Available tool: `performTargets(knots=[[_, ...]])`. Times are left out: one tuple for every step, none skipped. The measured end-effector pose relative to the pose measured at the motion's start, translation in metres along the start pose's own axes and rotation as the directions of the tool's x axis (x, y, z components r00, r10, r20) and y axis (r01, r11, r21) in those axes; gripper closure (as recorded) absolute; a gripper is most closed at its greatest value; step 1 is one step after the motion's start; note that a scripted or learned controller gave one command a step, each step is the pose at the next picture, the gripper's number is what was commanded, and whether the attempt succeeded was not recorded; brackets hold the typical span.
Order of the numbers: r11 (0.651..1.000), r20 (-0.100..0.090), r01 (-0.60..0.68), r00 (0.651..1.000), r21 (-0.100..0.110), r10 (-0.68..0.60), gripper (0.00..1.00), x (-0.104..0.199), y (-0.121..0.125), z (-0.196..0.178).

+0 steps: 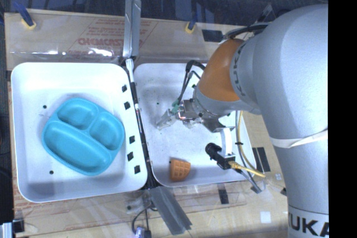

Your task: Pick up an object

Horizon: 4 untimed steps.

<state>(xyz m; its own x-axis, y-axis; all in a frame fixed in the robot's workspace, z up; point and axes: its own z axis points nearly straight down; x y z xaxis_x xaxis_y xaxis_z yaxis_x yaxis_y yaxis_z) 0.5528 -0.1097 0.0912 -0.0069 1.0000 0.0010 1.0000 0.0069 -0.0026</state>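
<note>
Desk space holds 2 white bins side by side. Inside the right bin, the grey arm with its orange band reaches toward the middle, where the claw hangs low over the floor; whether it is released or clenched cannot be told, and nothing shows between its tips. An orange-brown object lies near the front wall, apart from the claw. The left bin carries a blue divided plate.

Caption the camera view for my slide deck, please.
KUKA arm lowers its gripper into the right bin; blue divided plate fills the left.
</note>
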Motion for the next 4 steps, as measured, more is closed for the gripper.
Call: performTargets(knots=[[1.000,0.000,0.001,1.000,0.002,-0.001,0.00,0.019,-0.055,0.001],[1.000,0.000,0.000,1.000,0.000,0.000,0.00,0.017,0.028,0.000],[1.000,0.001,0.002,1.000,-0.002,-0.002,0.00,-0.022,0.093,-0.115],[1.000,0.000,-0.001,1.000,0.000,0.001,0.00,-0.089,0.053,-0.001]])
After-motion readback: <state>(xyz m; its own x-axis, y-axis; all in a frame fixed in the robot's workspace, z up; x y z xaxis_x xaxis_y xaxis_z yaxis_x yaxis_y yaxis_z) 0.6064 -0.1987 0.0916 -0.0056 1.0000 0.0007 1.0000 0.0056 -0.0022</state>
